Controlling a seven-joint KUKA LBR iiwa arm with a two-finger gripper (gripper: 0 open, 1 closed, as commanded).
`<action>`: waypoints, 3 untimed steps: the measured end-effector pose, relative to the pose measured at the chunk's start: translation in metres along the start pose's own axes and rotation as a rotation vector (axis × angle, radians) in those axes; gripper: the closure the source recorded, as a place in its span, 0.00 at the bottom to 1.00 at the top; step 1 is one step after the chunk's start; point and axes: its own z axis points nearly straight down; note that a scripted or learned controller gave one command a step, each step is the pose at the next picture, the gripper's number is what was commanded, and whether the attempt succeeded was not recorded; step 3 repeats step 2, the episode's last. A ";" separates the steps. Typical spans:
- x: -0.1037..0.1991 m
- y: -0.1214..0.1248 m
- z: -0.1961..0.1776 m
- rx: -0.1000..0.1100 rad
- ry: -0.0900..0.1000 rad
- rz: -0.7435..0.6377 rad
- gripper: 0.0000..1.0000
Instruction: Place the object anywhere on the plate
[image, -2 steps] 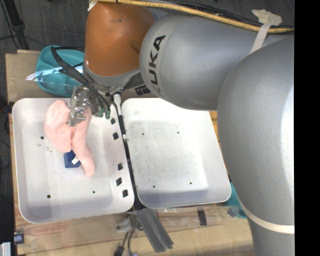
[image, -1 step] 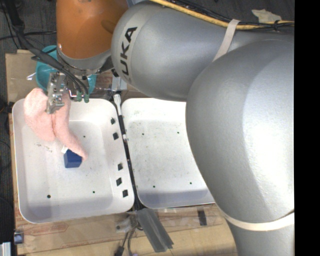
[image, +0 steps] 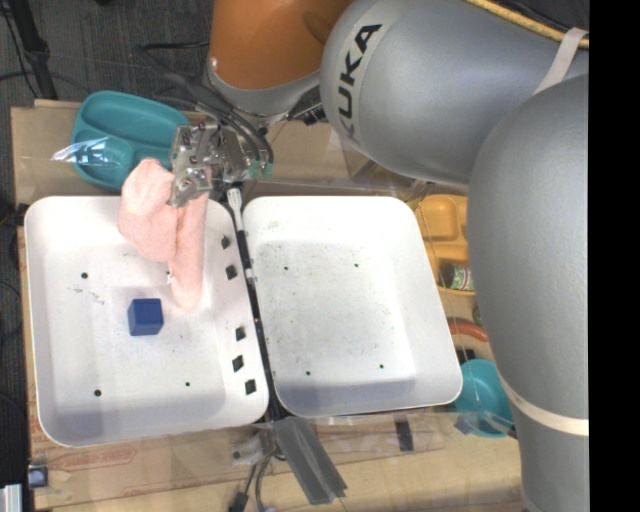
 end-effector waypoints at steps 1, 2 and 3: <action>0.037 0.062 0.055 -0.001 0.006 -0.046 1.00; 0.010 0.092 -0.034 -0.001 0.002 -0.207 1.00; 0.010 0.092 -0.034 -0.001 0.002 -0.207 1.00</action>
